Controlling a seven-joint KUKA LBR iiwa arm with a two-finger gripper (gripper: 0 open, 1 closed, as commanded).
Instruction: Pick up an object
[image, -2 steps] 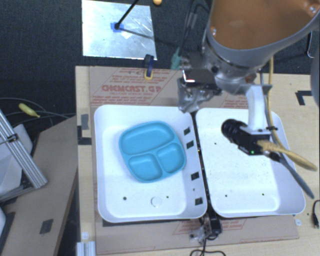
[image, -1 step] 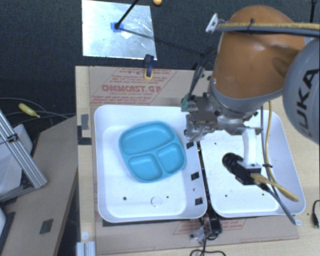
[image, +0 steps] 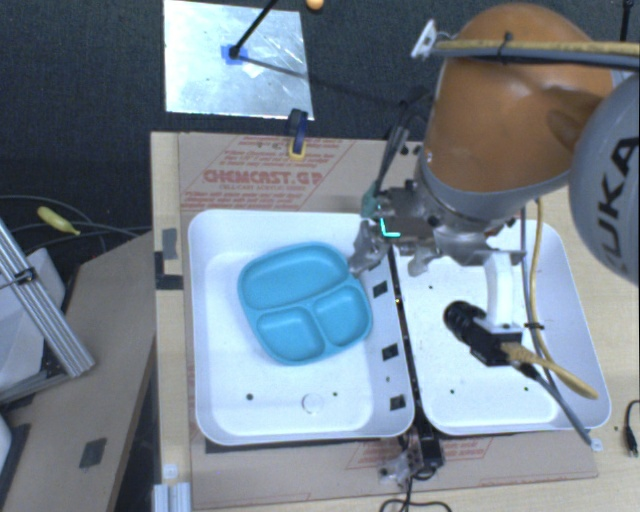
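The gripper (image: 368, 248) hangs at the far right rim of the blue plate (image: 303, 302) in the left bin (image: 215, 300); its state can't be told. Risk: that thin, flat rim could slip out.

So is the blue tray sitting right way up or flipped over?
Right way up: the blue tray lies flat in the left bin, its three hollow compartments facing the camera.
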